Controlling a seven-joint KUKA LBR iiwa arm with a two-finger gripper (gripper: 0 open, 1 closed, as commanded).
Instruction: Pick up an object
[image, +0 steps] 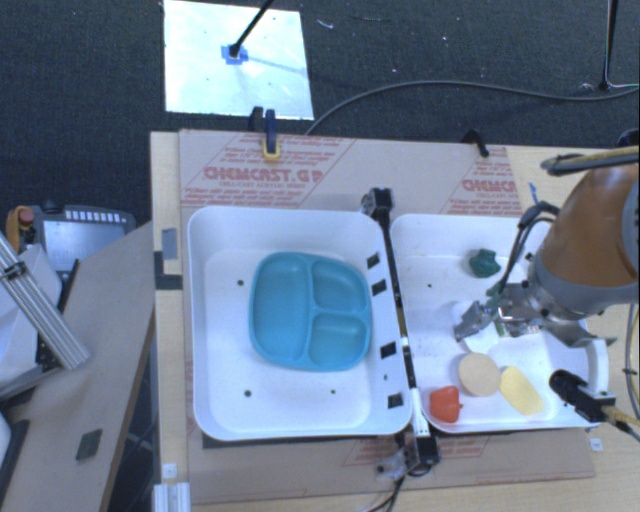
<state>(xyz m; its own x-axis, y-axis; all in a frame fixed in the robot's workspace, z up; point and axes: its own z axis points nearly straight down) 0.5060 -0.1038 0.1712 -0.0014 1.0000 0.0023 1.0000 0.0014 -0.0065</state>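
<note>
The claw (480, 322) hangs low in the right bin (430, 250), holding nothing, its opening unclear; just below lies the beige round piece (479, 375), near the bin's front edge; crowded by the yellow piece (520, 390), a finger may push it away.

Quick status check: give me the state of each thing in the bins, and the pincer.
Blue tray: flat in left bin, nothing on it.
Green item: loose, right bin.
Tan disc: loose, right bin.
Yellow item: lying beside disc.
Red item: at bin's corner.
Pincer: over right bin, holding nothing.
</note>
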